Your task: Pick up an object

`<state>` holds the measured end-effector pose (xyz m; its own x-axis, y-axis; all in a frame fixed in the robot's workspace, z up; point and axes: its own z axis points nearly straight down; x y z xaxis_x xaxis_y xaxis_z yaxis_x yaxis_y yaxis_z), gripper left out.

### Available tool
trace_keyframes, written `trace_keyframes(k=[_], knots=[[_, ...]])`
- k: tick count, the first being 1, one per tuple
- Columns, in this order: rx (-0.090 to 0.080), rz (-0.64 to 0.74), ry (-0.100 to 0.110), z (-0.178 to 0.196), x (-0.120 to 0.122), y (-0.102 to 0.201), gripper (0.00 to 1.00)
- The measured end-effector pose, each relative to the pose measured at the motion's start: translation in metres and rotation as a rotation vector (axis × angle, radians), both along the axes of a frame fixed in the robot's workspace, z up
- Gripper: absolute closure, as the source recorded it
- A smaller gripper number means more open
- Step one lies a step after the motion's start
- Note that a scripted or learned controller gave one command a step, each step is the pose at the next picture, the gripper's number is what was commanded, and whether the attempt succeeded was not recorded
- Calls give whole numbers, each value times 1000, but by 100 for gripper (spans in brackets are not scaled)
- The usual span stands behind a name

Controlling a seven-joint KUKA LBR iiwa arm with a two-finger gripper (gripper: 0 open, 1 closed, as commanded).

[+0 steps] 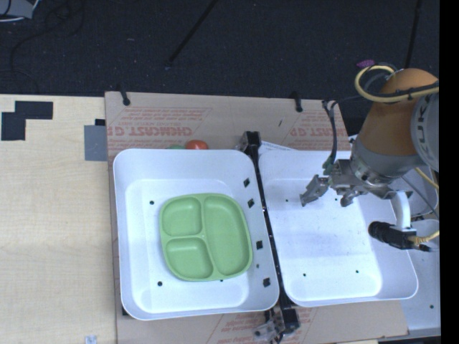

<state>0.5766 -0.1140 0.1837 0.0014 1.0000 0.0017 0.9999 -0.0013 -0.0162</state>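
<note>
Green plate (206,236) with three sections lies flat in the left bin (136,185), a bit near of the middle, and its long side runs from near to far. Going farther and to the right, past the black clips between the bins, the gripper (331,193) hangs over the right bin (344,285) with its fingers apart and nothing between them. So the plate is well apart from the gripper, to its left and nearer, I think.
</note>
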Motion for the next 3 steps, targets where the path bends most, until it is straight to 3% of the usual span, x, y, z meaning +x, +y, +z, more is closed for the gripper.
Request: trace_keyframes(k=[1,3], knots=[[-2,2,-15,8,3,0,0],[-1,1,-11,-98,0,10,0]])
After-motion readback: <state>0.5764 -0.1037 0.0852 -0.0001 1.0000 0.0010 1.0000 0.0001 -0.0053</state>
